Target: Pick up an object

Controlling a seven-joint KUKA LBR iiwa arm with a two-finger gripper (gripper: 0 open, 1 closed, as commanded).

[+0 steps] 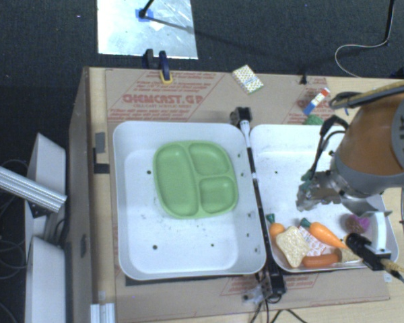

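Observation:
A green divided plate (195, 179) lies in the left white bin (141, 247). In the right white bin (283, 153), toy foods crowd the near end: a small orange piece (277, 230), a tan cracker-like slab (293, 245), a carrot (325, 233), a red sausage (320, 261) and a purple piece (361, 223). My gripper (314, 197) hangs over the right bin just above and behind the carrot, pointing down. Nothing shows between its fingers, and the wrist hides how they stand.
The grey and orange arm (384, 147) covers the right bin's far right side. On the cardboard behind the bins lie a small patterned block (248, 79) and a red-blue piece (316, 101). A clamp (242, 118) sits where the bins meet.

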